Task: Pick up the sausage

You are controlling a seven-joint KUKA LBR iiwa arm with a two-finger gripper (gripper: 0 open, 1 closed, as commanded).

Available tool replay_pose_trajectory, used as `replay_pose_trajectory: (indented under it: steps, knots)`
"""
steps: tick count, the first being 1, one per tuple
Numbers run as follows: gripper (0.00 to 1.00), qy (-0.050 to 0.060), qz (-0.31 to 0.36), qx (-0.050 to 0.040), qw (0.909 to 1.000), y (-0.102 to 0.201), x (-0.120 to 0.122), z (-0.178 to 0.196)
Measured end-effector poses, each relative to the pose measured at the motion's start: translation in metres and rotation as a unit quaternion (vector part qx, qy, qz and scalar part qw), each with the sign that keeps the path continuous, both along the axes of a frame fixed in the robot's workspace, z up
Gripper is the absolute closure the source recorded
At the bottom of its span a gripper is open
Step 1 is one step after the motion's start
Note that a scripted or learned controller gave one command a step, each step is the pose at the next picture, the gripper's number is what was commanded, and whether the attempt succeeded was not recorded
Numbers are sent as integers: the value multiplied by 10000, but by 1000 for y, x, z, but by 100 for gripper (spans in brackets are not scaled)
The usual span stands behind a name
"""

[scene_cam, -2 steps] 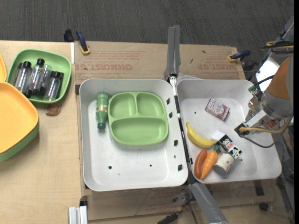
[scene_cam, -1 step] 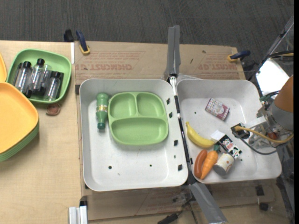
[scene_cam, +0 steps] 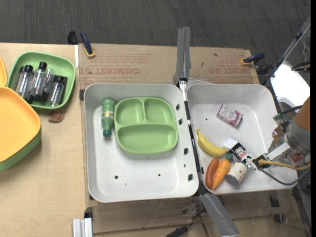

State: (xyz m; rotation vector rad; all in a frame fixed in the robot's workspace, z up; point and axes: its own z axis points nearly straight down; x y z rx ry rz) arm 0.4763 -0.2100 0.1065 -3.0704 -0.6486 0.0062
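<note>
The sausage (scene_cam: 211, 174), a short reddish-orange piece, lies at the front left corner of the right bin (scene_cam: 256, 95). An orange carrot (scene_cam: 222, 170) leans against its right side. My gripper (scene_cam: 236, 172) is low in that bin, just right of the carrot and touching or nearly touching it. It looks pale and stubby from this angle, and its tip is hidden. Nothing is visibly held. The arm (scene_cam: 298, 132) reaches in over the bin's right wall.
A banana (scene_cam: 209, 145) lies just behind the sausage, and a pink box (scene_cam: 229, 115) sits farther back. The left bin (scene_cam: 98, 172) holds a green divided plate (scene_cam: 146, 125) and a green bottle (scene_cam: 107, 116). A green tray of bottles (scene_cam: 42, 80) and stacked yellow plates (scene_cam: 17, 132) stand left of the bins.
</note>
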Motion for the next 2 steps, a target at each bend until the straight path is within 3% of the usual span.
replay_pose_trajectory:
  steps: [1, 2]
  knots:
    - [100, 6, -978, -15, 9952, -12, 82, 23]
    - [100, -1, -856, -18, 9963, -12, 165, 45]
